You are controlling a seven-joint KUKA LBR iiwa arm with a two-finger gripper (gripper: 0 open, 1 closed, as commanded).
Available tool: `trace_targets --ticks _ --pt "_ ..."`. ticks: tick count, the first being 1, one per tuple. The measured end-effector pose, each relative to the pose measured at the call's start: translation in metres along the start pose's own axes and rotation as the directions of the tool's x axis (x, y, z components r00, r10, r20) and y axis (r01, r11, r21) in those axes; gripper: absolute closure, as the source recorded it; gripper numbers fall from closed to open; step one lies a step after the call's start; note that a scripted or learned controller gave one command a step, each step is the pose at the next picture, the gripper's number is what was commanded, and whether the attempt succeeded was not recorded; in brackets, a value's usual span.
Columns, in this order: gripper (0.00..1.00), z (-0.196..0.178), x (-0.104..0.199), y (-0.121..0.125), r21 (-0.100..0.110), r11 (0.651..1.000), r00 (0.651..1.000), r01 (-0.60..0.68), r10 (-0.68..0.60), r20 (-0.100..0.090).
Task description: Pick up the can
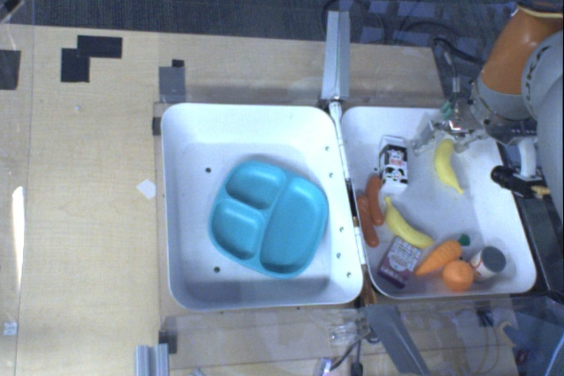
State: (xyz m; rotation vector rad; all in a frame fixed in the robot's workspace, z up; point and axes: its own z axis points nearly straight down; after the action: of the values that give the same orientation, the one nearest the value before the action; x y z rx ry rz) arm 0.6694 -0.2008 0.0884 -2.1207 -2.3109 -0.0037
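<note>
While crowded, can (488, 261) at bin (529, 277) corner

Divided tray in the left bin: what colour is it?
Light blue. The divided tray shows best in the camera view, in the left bin.

we looked down from one fixed camera above the worktop (79, 189), at a slant, taking in both white bins (176, 189) from moderate height.

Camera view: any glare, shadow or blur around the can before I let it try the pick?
Camera view: soft overall; the can is small and label unreadable. No strong glare there; faint shadow along the right bin wall. The gripper is slightly blurred, and the left bin is evenly lit.
</note>
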Motion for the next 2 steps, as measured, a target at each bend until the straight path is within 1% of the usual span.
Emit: trace_targets --ticks 1,2 --pt "0.00 -0.036 -0.003 -0.007 -0.011 0.970 0.970 -0.241 0.241 0.006" --pt "0.00 -0.100 0.022 -0.122 -0.008 1.000 1.000 -0.030 0.031 0.007"
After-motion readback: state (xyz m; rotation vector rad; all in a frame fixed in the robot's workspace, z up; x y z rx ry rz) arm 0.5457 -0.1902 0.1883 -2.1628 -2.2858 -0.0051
